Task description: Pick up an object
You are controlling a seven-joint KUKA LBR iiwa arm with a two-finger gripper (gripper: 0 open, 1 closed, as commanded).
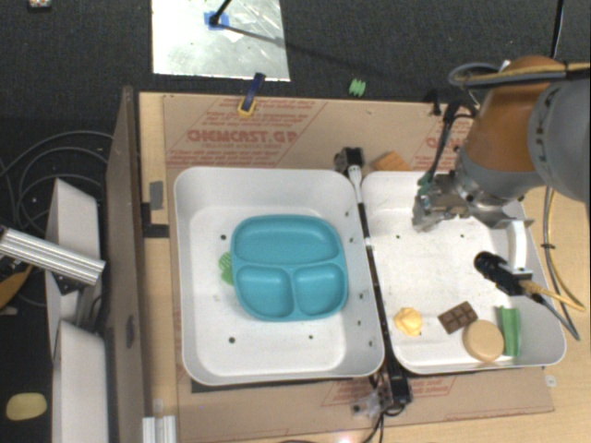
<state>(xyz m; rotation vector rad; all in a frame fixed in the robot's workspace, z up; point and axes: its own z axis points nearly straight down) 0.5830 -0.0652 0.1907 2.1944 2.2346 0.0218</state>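
We hover our gripper over the right bin — whether it's parted or clenched, we cannot tell — with the yellow piece and brown block lying toward the near edge.

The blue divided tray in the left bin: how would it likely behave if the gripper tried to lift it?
The blue divided tray looks moulded and rigid, so it probably won't flex. It is wide and shallow, so a grasp at its raised rim would likely let it tilt. Its smooth surface may be slippery.
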